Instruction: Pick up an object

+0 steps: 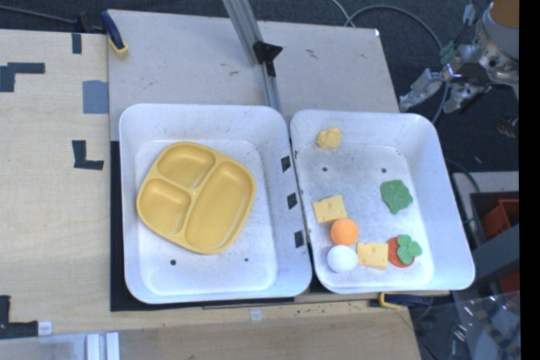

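The gripper (pixel 451 84) hangs at the far right, outside the right white bin (pixel 439 149) and above its far right corner; how far it is open cannot be told, and nothing shows in its hold. Well apart from it, in that bin, lie a green leafy toy (pixel 395 196), a yellow lump (pixel 329 138), a yellow square block (pixel 329 208), an orange ball (pixel 343 231) and a white ball (pixel 342 258). A yellow divided plate (pixel 197 196) sits in the left white bin (pixel 135 124).

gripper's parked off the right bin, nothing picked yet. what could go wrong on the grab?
1. The orange ball, white ball and yellow block sit bunched together, so a descent there may knock neighbours.
2. The balls are round and may roll off the fingers.
3. The gripper is outside the right bin, so it must clear the wall.
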`<state>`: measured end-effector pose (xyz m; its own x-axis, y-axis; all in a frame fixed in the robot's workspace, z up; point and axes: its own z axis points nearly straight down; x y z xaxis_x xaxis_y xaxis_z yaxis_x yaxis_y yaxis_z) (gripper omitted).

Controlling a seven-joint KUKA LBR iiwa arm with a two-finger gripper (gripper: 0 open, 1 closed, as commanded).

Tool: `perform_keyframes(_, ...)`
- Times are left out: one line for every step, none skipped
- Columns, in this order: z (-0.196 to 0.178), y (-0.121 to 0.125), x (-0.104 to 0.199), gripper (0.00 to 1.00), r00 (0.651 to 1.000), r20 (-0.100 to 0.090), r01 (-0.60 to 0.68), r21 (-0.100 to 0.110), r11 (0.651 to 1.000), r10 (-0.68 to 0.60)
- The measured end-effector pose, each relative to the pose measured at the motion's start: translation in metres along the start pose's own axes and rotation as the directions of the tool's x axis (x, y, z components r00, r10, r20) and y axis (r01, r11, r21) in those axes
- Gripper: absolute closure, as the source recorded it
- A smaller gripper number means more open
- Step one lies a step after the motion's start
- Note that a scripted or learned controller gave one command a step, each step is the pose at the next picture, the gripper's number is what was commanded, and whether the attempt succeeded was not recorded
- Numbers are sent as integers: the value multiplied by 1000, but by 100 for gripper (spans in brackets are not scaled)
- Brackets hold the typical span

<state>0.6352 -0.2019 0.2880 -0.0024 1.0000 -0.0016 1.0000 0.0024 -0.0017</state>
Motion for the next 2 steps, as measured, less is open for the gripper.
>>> perform_keyframes(118, 27, -7, 0, 1000, -2, 0, 7, 1000, 0)
perform_keyframes(203, 31, 11, 0, 1000, -1, -1, 8, 1000, 1)
